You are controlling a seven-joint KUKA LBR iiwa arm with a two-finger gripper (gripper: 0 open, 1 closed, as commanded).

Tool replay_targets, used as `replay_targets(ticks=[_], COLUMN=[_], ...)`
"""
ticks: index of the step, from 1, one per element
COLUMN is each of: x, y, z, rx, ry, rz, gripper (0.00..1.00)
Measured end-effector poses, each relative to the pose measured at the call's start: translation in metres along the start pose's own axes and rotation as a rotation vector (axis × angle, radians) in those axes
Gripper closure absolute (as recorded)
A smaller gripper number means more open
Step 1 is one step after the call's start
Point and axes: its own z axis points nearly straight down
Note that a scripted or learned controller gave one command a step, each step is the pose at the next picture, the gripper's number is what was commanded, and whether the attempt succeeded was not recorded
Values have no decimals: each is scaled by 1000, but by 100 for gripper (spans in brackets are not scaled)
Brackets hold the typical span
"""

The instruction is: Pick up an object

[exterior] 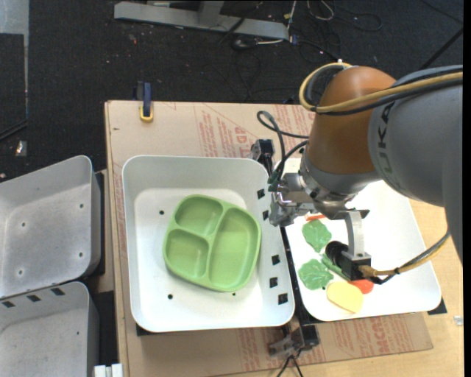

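hovering at the wall between two bins, with the hand [282, 208] tucked under the grey wrist; cannot tell how far open, or whether holding anything. nearest: a flat, soft-looking green leaf-shaped piece [316, 234] in the shallow white plastic bin of small pieces [401, 221], just beside the hand toward the view's right. further off, a second green leaf piece [315, 274] and a smooth yellow wedge [344, 297]. opposite, in the neighbouring white bin [140, 243], a glossy green three-compartment plastic plate [213, 241], probably too broad to pinch easily.

This is a robotics lab. A grey industrial arm [412, 140] reaches over a bench covered with printed cardboard [206, 129]. A clamp [146, 103] grips the bench's far left corner, and loose cables [327, 15] trail across the speckled dark floor [66, 66].
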Motion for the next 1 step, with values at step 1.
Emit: replay_targets(ticks=[1], x=[51], y=[-2], z=[-4], rx=[-2], ry=[0], rz=[0], gripper=[100])
